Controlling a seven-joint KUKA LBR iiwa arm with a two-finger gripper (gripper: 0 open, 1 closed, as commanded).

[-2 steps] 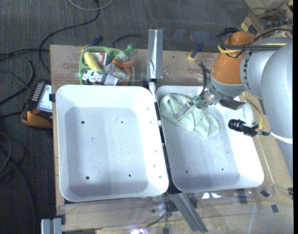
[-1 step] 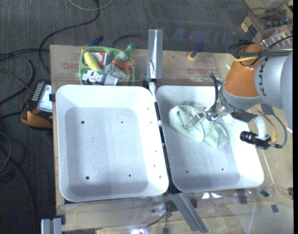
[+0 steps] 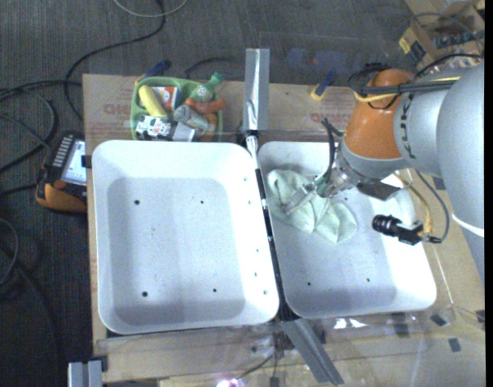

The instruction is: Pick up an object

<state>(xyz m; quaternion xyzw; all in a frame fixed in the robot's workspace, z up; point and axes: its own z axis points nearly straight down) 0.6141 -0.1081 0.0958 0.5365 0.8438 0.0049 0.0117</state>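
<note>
Your gripper (image 3: pixel 323 187) sits on the crumpled pale cloth (image 3: pixel 312 206) in the right bin (image 3: pixel 391 289); most cloth spreads toward the table's front-left, grip state unclear.

2 white bins (image 3: pixel 109 216), 1 pale green cloth (image 3: pixel 311 208), 1 green basket (image 3: pixel 149 95).

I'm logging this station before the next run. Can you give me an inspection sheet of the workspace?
Surface: brown bench bearing two shallow white bins, left and right.
Job's things: crumpled pale green cloth in the right bin.
Clutter: small green basket of toys behind the left bin.
Grippers: gripper down at the cloth; hold unclear.
Cables: black cables on the floor.
Surroundings: dark carpet, orange device at left.
</note>
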